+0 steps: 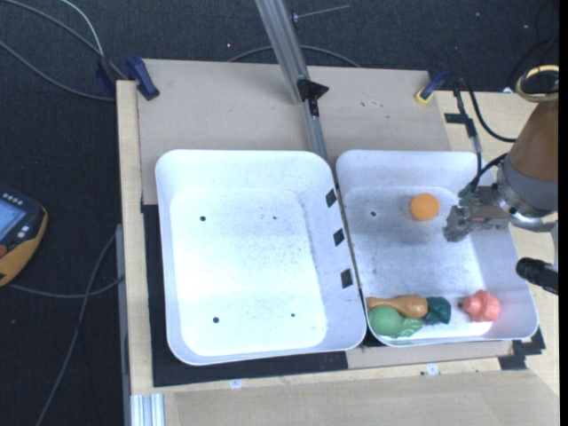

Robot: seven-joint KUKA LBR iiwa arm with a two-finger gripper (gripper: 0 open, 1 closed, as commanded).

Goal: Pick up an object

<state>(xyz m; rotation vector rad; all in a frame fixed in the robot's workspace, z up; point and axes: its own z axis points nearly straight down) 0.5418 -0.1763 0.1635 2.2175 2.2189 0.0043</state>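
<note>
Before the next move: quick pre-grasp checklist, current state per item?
1. Target in reach: orange ball just left of the gripper, in the right bin. Ok.
2. Space around the ball free: ok.
3. Something held already: cannot tell.
4. Other items apart from the gripper: pink object and green object lie at the near wall. Ok.
5. Gripper centred over the ball: not ok, offset right.

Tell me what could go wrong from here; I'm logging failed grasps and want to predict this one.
1. The orange ball sits just left of the gripper in the right bin; being round, it may roll away if nudged.
2. The pink toy lies against the bin's near wall, leaving little room for the gripper to reach.
</note>
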